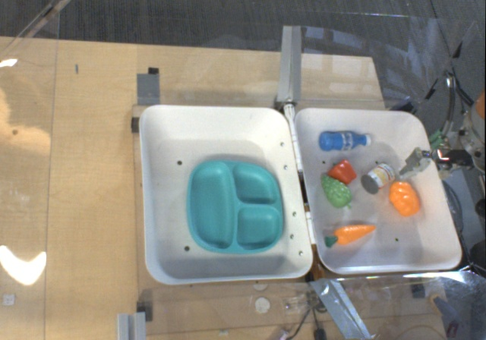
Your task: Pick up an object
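The gripper (414,162) reaches in from the right edge, over the right-hand shallow white bin (437,255), tip near the small grey metal can w/ a yellowish label (377,177). Can't tell whether it's spread or pressed together; too small and blurred, and nothing visibly sits in it.

Task things, all in the right bin: blue plastic bottle w/ white cap (342,140) lying toward the far side; red pepper-shaped toy (343,171) touching the green lumpy toy veg (337,192) just below it; the can between those and the round orange toy fruit (405,198); orange toy carrot w/ green top (349,234) alone nearer the front.

Risks, as I judge them:
- Can lies on its side, so a slight off-centre close could roll or squirt it away.
- Orange fruit is near the can; a descent at this spot may nudge it or catch both, giving a weak grip.
- Red and green pieces are touching, so going for either probably drags the other.
- Right bin wall is close to the arm's approach side; a low pass could clip the rim.
- Smooth rounded plastic shapes likely slip on lift.

Count: 2 white bins on the wooden counter (83,179); 1 teal divided plastic tray, 3 compartments (235,206), in the left-hand white bin (163,179); 1 bottle, 1 can, 1 red piece, 1 green piece, 1 orange fruit, 1 carrot = 6 pickable items. 1 gripper.
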{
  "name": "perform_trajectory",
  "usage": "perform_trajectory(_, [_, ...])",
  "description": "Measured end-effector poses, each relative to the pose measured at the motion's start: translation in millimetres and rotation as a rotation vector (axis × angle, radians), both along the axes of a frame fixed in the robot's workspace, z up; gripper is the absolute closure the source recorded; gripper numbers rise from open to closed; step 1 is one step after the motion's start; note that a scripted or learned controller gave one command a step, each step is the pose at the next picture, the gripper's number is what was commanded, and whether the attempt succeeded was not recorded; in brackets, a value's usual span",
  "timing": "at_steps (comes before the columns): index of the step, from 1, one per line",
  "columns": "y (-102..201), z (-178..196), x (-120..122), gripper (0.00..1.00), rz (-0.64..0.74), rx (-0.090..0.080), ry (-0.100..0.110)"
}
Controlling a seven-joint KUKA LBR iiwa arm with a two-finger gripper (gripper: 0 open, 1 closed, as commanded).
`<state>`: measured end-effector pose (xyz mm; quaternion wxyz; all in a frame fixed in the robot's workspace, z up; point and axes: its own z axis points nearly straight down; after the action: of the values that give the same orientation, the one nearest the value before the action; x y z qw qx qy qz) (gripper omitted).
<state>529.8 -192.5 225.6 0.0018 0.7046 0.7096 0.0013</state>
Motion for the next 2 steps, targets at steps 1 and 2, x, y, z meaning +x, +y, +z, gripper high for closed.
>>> perform_trajectory(1, [36, -134, 9, 0.00, 0.083, -0.002, -0.010])
perform_trajectory(2, [85, -135, 70, 0.00, 0.262, -0.003, -0.011])
